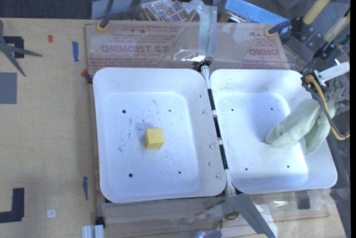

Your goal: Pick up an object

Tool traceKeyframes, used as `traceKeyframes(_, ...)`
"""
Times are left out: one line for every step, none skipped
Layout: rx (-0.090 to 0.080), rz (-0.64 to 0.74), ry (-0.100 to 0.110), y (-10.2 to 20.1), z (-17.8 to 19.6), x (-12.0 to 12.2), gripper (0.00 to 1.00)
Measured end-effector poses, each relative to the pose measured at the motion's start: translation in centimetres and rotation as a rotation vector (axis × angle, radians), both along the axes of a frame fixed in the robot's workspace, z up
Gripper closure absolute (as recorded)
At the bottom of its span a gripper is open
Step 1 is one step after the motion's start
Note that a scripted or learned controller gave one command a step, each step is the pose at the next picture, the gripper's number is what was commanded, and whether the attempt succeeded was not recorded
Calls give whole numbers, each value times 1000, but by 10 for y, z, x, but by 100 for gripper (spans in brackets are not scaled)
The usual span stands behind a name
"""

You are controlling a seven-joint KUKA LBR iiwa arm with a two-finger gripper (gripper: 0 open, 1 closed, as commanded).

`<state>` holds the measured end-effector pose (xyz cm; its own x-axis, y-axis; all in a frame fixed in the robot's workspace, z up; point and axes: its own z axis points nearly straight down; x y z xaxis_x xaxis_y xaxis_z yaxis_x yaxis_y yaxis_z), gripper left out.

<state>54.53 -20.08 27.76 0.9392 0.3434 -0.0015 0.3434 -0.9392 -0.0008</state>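
1. Two candidates lie in the bins. A yellow cube sits near the middle of the left bin. A pale green cloth lies at the right side of the right bin.
2. The gripper hangs at the right edge of the frame, over the right bin's far right rim. Dark parts and a looped cable crowd it, so I cannot tell whether it is open or closed, or whether it has anything in it.
3. The cloth is by far the nearer thing. Its upper right end reaches up to just below the gripper, and the rest trails down and to the left across the bin floor. Its long axis runs from upper right to lower left.
4. The cube is well apart from the gripper, to the left and slightly lower in the frame. The ridge where the two bins meet lies between them.
5. Nothing else shares either bin, so the cube stands free on all sides. Part of the cloth rests against the right wall, which may hamper a clean descent there.
6. Around the bins are cardboard along the top edge, strips of blue tape on the tabletop at left, and clutter in the upper right. None of it lies in a likely path.
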Motion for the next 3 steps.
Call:
traceKeyframes(2, -138, 3, 26, -57, 38, 100)
traceKeyframes(2, -135, 5, 27, -47, 39, 100)
traceKeyframes(0, -116, -1, -19, -181, 89, 100)
